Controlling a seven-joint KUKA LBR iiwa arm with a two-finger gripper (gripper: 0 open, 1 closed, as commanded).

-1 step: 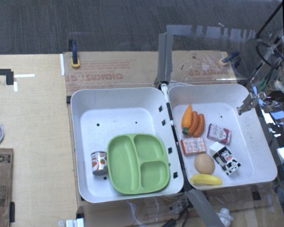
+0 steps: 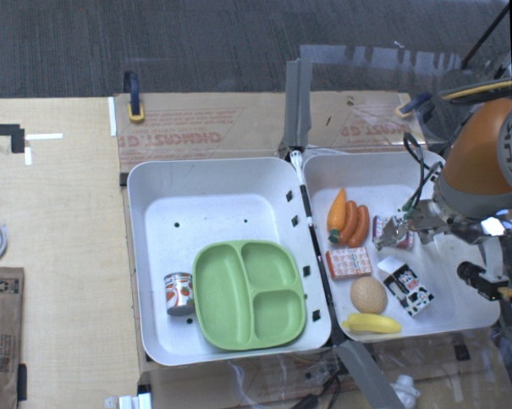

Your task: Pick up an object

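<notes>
Gripper (image 2: 399, 231) parked over the right bin (image 2: 464, 316), nothing picked up yet

The fingers are seen low at about 3 o'clock of the carrots (image 2: 348, 222), right by a small red-and-white packet (image 2: 384, 229), but open or closed can't be told here. That packet looks like the target. A straight-down approach is probably best, with the packet centred so the carrots and the milk carton (image 2: 410, 288) at 6 o'clock aren't nudged.

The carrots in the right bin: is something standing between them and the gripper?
Nothing visible blocks the way. The gripper is just right of the carrots, by a small red and white packet, with bare bin floor between.
</notes>
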